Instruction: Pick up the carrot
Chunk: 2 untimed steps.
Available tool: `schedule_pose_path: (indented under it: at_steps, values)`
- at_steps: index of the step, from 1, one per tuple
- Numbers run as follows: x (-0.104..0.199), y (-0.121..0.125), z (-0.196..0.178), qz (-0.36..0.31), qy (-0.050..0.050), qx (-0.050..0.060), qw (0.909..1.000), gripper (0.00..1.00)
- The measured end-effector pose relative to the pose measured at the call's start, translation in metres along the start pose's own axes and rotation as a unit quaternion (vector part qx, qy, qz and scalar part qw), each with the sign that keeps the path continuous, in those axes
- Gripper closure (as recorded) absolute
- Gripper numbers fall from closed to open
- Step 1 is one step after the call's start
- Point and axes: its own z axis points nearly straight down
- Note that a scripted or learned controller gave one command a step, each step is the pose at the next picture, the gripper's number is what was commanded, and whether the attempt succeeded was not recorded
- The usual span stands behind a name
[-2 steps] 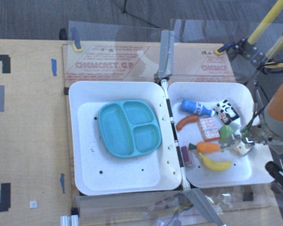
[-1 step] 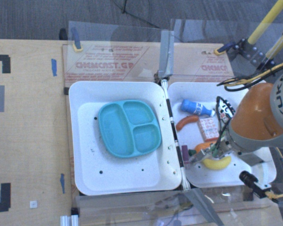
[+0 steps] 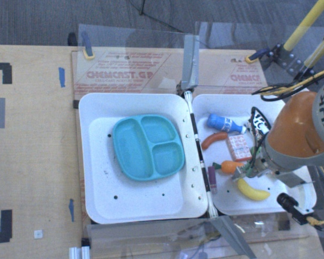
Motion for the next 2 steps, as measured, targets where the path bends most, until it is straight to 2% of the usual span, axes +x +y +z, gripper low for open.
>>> schedule_pose_path:
  at_steps: [1, 2]
  values:
    - [0.0, 0.0, 0.0, 0.0, 0.0, 0.0, 1.0, 0.0]
    - [-0.028, 0.055, 0.012, -0.019, 0.004, 0.003, 0.9998, 0.0]
